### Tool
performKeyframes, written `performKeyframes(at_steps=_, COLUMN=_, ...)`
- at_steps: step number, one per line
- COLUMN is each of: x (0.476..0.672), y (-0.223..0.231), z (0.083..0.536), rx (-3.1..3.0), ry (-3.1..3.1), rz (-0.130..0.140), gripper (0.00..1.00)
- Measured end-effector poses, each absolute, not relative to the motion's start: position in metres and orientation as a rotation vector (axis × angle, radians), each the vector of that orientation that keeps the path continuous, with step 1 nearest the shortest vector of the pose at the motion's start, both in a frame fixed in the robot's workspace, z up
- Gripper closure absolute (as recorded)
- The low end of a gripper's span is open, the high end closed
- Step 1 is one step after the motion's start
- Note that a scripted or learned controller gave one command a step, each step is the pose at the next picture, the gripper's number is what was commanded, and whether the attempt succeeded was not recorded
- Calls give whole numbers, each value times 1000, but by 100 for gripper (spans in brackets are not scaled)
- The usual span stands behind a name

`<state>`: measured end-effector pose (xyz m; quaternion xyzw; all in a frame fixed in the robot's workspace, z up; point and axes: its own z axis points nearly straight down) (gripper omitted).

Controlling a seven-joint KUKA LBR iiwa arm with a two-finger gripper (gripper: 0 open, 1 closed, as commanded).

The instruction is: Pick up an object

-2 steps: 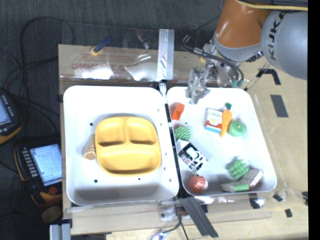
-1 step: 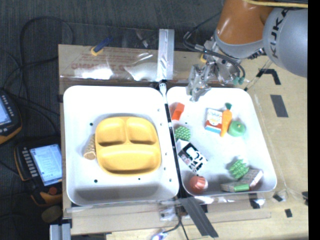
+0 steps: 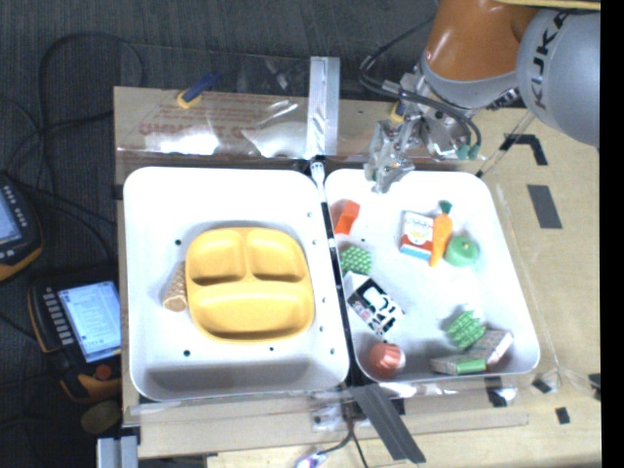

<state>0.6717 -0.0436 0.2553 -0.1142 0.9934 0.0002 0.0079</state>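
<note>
The end effector (image 3: 388,172) hangs above the far rim of the right bin (image 3: 507,261), touching nothing; whether it is clenched or released, I cannot tell. Below it in that bin lie a small orange block (image 3: 345,215), a white carton (image 3: 416,234) and a plastic carrot (image 3: 442,234). A glossy yellow sectioned tray (image 3: 250,283) fills the left bin (image 3: 146,261).

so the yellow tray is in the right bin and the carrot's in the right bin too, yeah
Not quite. The camera view shows the yellow tray in the left bin, not the right. The carrot is in the right bin, as you said.
</note>
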Motion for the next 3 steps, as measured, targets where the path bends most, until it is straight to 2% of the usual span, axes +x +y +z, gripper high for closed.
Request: performKeyframes(at_steps=3, x=675, y=-43, z=285, rx=-353, ry=3093, rz=-3, gripper=100)
